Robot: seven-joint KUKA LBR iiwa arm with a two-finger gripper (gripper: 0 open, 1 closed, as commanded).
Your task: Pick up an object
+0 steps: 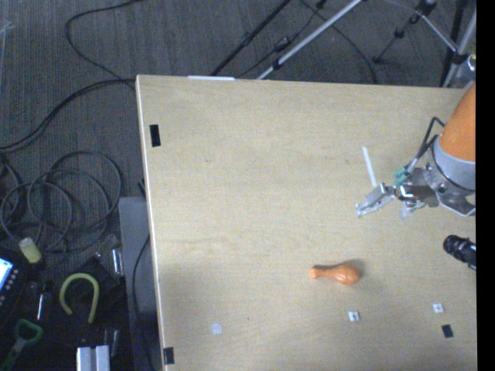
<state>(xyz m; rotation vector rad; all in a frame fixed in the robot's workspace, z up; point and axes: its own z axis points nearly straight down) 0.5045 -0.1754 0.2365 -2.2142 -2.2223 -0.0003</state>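
Note:
An orange pear-shaped object [338, 273] lies on its side on the light wooden benchtop [255, 192], toward the front right, its narrow end pointing left. My gripper [365, 184] reaches in from the right edge, under the arm's orange band [464, 130]. It hovers up and to the right of the orange object, well apart from it. Its two thin pale fingers [370, 167] are spread wide, with nothing between them.
Small black and white markers [354, 315] dot the bench near its front edge, and another black one [155, 134] sits at the far left. A dark part [459, 247] juts in at the right edge. Cables [62, 199] and tools lie on the floor to the left.

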